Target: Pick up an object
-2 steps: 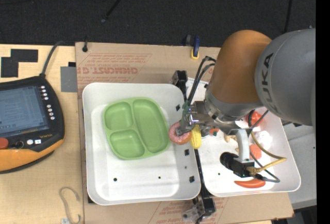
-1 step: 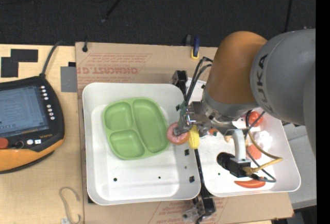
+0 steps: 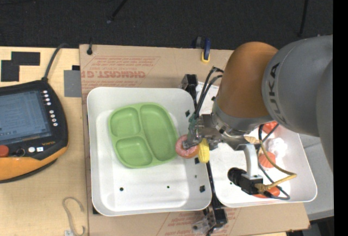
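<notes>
Arm (image 3: 283, 88): grey, with a broad orange band above the wrist. It reaches in from the right and covers much of the right bin.
Cardboard sheet (image 3: 136, 69): brown and printed. It lies flat under both bins, with its edges showing behind and in front of them.
Left bin (image 3: 141, 191): white and shallow. It holds the green plate in its upper half, and its floor is bare toward the near edge.
Right bin (image 3: 310, 188): white, touching the left bin along their shared wall. It is partly hidden by the arm.
Control pendant (image 3: 27, 126): black and orange with a lit screen. It rests on the bench, well apart from the bins on the left.
Green plate (image 3: 142, 134): three compartments, lying flat and slightly turned.
Gripper (image 3: 191, 140): low over the right edge of the left bin, just above the pink ring. Whether it is open or closed cannot be told.
Orange-red thing (image 3: 266, 160): in the right bin, beside a white crumpled piece (image 3: 277, 147).
Pink ring (image 3: 185, 148): at the plate's right rim, close to the shared wall. Whether it is gripped cannot be told.
</notes>
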